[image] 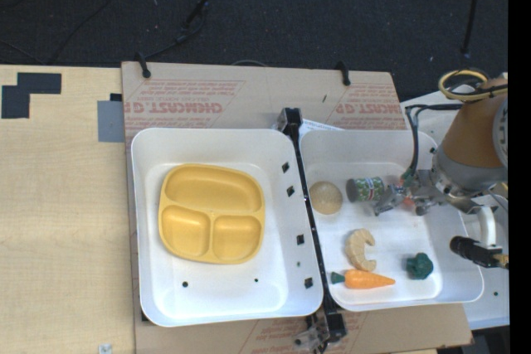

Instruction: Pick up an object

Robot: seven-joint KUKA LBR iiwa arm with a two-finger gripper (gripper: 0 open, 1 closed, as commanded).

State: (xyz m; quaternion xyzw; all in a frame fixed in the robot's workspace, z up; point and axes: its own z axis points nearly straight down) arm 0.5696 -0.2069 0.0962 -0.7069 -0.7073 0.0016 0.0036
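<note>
**Closing in on a pick in the right bin**

Approaching, not yet lifting: working the reach-and-settle step of the pick, with nothing visibly caught. Sitting low over the far part of the right bin [452, 294], with the gripper [397, 199] just beside the right end of a small dark-green can [365, 189] lying on its side; touching or merely close, impossible to say from this slant. Reading the jaw state: cannot tell whether spread or pressed together, the tip being small and cluttered with cables.

Judging the can as the likeliest target. Lying elsewhere in the same bin: 1 round beige disc [325, 197] just left of the can, 1 curved beige piece [361, 249] nearer, 1 orange carrot [369, 280] near the front wall, 1 green lump [420, 265] to the carrot's right. Resting apart in the left bin [145, 178]: 1 yellow divided plate [212, 213].

Reaching in from the right, arm [473, 141] bending down and leftward, orange band sitting above the wrist at the bin's right wall, wrist angling toward the bin's middle.

Calling next for centring over the can, straddling its round body across the short axis, closing firmly, then rising straight. Risking a roll away toward the disc if nudged from 1 side.
</note>
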